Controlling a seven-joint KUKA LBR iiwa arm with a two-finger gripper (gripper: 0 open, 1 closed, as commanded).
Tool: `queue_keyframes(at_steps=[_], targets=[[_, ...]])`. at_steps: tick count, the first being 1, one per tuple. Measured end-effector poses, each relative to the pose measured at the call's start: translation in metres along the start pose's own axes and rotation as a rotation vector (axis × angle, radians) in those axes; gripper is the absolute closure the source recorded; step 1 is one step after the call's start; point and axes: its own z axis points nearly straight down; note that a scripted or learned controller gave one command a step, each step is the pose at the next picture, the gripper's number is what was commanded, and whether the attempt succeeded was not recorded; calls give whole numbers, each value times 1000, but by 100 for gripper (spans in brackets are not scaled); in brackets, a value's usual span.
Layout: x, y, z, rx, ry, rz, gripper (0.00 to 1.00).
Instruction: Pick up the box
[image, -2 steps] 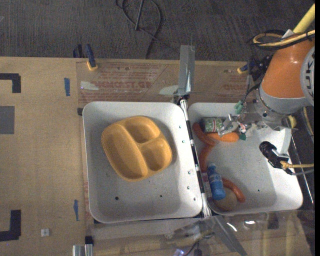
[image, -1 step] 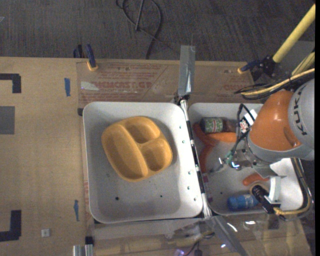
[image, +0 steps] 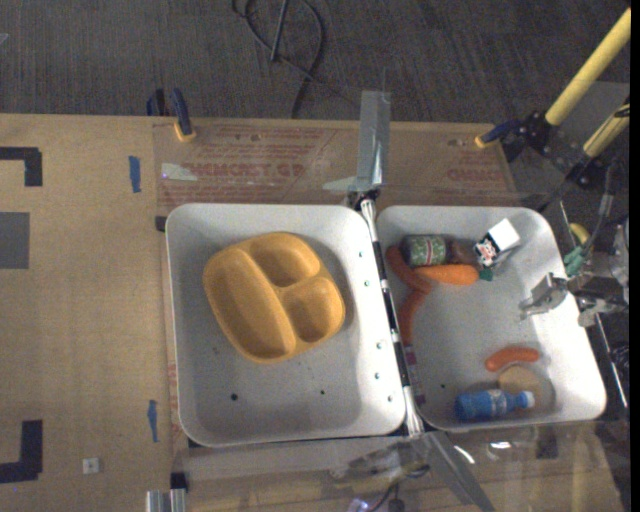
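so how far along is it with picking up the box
Done: nothing yet. The box lies in the right bin, at its far end beside the carrot and the can. In hand: the gripper sits over the bin's right side, apart from the box. Left: reaching the box, gripping it and lifting.

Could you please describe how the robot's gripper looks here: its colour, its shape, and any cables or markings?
The gripper is small and angular, of pale silver-grey metal that catches the light. The body behind it is darker grey, with a small green part on it. Thin dark cables run up from there. The picture is too blurred to read any markings.
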Motion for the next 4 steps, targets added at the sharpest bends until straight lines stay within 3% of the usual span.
queue_keyframes(at_steps=[1,2,3,4], targets=[[13,-4,58,4,1,185,0],[87,83,114,2,1,157,0],[57,-11,129,4,1,207,0],[25,4,-180,2,-1,487,0]])
